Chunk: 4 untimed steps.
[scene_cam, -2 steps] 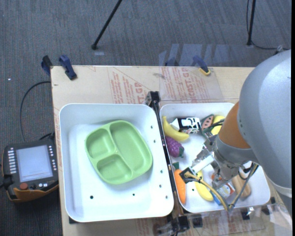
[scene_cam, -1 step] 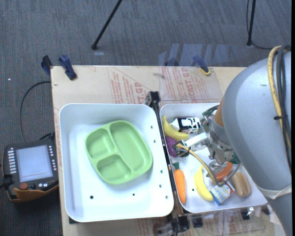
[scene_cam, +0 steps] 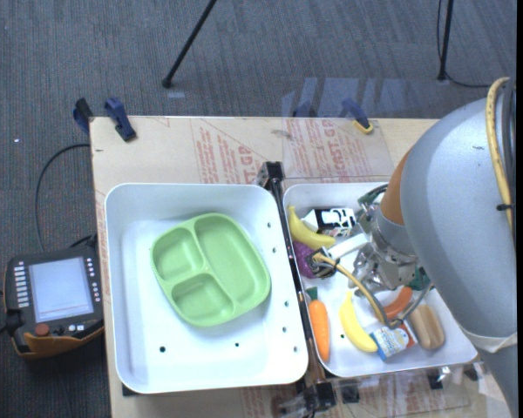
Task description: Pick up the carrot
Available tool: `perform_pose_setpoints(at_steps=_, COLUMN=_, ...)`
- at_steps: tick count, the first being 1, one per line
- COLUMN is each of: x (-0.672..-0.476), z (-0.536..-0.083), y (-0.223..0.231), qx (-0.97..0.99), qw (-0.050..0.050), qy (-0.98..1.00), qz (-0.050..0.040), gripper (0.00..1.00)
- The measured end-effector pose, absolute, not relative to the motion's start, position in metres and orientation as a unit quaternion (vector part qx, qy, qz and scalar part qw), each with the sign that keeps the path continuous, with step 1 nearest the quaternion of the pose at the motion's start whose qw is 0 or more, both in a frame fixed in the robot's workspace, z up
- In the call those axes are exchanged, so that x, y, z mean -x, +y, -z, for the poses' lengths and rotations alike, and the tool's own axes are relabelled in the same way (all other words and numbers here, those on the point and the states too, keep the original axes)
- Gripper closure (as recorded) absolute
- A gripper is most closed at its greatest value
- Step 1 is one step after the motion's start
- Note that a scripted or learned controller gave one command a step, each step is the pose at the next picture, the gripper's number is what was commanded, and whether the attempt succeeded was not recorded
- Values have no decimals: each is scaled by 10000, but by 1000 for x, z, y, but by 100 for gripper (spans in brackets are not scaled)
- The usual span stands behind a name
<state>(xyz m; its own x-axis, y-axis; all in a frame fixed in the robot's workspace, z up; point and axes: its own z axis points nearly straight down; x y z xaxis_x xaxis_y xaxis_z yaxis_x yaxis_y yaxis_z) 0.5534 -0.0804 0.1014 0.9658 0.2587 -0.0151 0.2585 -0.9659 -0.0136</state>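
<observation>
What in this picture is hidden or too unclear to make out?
- Gripper: in the camera view, the arm's grey body covers it; finger state unreadable.
- Right bin: its right side is hidden under the arm.
- Purple item: partly behind a banana, too small to identify.
- Carrot: plainly visible, lying free.

Bench (scene_cam: 244, 146) bears two white bins (scene_cam: 126, 233), side by side

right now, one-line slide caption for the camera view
Arm's claw over the right bin, carrot beside a banana; green plate in the left.
</observation>
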Motion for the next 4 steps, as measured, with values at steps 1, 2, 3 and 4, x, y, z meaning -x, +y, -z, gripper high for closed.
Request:
perform_pose_setpoints(at_steps=1, x=-553, z=-101, y=-79, qx=9912, qw=62, qy=-1320, qz=-90, gripper=0)
perform_pose_setpoints(at_steps=2, x=-598, z=-86, y=-78, qx=9948, qw=28, qy=-1014, qz=-33, gripper=0)
perform_pose_setpoints(at_steps=3, x=-598, z=-95, y=-75, qx=9941, qw=52, qy=-1077, qz=-73, gripper=100)
perform_pose_setpoints(at_steps=4, x=-597, z=-94, y=-73, qx=9939, qw=57, qy=-1095, qz=-82, gripper=0)
